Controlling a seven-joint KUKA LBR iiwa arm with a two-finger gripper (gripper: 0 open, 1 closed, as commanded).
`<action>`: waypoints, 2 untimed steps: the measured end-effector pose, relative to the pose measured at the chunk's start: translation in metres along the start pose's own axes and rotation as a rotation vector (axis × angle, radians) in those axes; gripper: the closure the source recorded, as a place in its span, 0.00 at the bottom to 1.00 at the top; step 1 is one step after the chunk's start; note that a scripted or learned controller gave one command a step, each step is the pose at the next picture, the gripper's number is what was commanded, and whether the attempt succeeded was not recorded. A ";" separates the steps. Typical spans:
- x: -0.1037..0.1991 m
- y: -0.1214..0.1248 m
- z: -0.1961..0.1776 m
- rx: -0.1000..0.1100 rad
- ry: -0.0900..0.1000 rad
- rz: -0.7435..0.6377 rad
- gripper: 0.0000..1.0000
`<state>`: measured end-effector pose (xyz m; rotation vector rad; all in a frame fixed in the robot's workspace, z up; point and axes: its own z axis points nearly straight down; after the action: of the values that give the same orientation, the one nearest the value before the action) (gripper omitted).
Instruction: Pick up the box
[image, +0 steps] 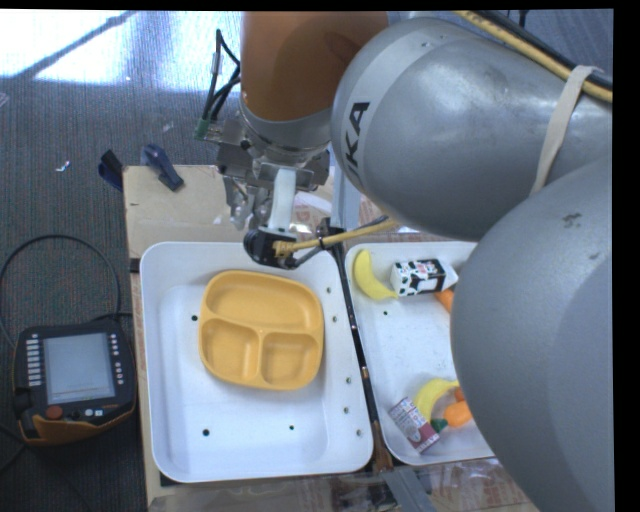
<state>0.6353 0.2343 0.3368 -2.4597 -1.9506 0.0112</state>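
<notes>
Box (418, 277): small black-and-white carton on its side at the far end of the right bin (400, 350), just beside a banana (370, 277). Probably light, thin card, smooth and crushable, so grip across the narrow flat faces at mid-length, gently. Gripper (262, 212) is over the far rim of the left bin (250, 440), well apart from the box; jaw opening cannot be told.

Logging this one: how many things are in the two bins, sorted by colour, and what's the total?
Yellow: 3 (divided plate, upper banana, lower banana)
Orange: 2 (upper orange piece, lower orange piece, both partly hidden by the arm)
White and black: 1 (carton)
Red and white: 1 (small pack)
Total: 7
</notes>
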 end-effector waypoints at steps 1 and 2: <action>0.012 0.006 -0.024 -0.001 0.001 0.012 1.00; 0.012 0.006 -0.056 -0.001 0.001 0.048 1.00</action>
<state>0.6444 0.2444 0.3924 -2.5058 -1.8912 0.0092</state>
